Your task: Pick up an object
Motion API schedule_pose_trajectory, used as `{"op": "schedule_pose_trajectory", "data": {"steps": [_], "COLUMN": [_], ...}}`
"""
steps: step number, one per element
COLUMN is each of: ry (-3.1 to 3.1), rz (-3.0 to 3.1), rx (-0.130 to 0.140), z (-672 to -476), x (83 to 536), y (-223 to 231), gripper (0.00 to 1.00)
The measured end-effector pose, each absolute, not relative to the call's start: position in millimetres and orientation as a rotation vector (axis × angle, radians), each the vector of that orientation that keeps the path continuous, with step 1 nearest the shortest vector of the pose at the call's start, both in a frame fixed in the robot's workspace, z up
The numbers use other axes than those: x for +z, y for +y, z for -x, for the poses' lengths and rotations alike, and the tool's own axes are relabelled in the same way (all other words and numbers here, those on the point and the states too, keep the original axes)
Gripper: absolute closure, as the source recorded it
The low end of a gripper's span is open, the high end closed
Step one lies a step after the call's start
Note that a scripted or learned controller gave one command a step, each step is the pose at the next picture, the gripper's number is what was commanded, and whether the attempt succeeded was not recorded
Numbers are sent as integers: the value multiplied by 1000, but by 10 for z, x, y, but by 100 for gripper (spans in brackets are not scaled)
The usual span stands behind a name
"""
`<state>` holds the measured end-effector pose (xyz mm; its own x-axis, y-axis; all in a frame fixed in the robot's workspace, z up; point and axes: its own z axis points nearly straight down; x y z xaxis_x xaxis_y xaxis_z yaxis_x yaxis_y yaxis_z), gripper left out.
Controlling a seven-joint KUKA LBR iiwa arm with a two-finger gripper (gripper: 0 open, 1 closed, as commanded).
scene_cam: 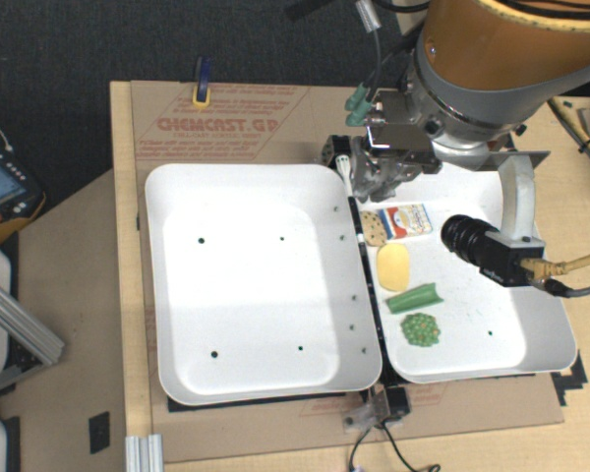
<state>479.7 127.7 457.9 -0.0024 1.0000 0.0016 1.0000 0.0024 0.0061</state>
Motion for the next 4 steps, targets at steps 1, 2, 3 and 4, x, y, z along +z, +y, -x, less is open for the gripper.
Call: {"op": "schedule_pose_trajectory", "data": {"steps": [1, 2, 3, 4], "ry": [2229, 2217, 2222, 2216], "rz": [-2226, -2224, -2214, -2225], "rx": [-25, 1, 17, -1], "z": [-4818, -4794, -4799, -5115], "x": [3001, 3183, 4180, 3988], "y": [1552, 1273, 1539, 1289], "gripper": [100, 100, 100, 100]}}
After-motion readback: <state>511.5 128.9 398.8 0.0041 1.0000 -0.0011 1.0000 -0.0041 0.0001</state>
